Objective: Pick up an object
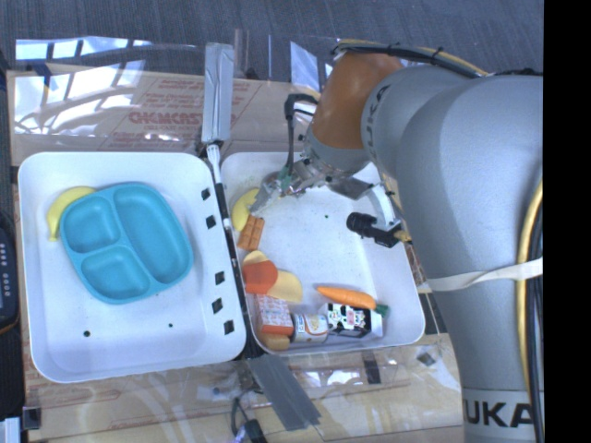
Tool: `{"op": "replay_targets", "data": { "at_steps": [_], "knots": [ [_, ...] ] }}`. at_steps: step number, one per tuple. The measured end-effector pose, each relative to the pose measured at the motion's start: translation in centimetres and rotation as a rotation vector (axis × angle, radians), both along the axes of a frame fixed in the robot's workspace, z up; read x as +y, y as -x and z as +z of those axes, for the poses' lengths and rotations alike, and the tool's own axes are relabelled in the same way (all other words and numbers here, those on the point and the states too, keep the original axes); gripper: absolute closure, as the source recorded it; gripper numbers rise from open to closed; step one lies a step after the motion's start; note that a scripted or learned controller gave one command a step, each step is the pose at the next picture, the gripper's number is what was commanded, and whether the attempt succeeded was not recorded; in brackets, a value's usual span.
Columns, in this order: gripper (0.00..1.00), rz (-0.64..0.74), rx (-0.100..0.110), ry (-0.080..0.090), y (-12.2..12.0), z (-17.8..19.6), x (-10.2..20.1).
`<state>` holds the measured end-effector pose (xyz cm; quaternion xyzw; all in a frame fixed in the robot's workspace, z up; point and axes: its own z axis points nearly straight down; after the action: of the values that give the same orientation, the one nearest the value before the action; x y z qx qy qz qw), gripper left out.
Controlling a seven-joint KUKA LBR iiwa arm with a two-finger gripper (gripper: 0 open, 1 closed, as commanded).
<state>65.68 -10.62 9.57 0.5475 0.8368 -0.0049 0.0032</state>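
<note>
Low over the upper left part of the right bin (392,326), the gripper (280,185) hangs just beside a yellow banana-like piece (242,209); whether its jaws are apart cannot be told. Below lie a brown waffle-like bar (251,233), a carrot (346,295) and a small milk carton (343,320). Across in the left bin (55,340) sits a blue divided plate (126,239) beside another yellow piece (63,206).

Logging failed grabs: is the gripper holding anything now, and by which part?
Cannot be told. The gripper sits low in the right bin near a yellow toy; no object shows between its fingers.
</note>
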Motion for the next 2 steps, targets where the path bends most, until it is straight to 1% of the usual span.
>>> {"op": "replay_targets", "data": {
  "at_steps": [1, 2],
  "knots": [
    [0.0, -0.101, 0.0, -0.003, 0.1, -0.1, 0.0],
    [0.0, -0.221, 0.0, -0.012, 9.0, -0.2, 0.0]
  ]
}}
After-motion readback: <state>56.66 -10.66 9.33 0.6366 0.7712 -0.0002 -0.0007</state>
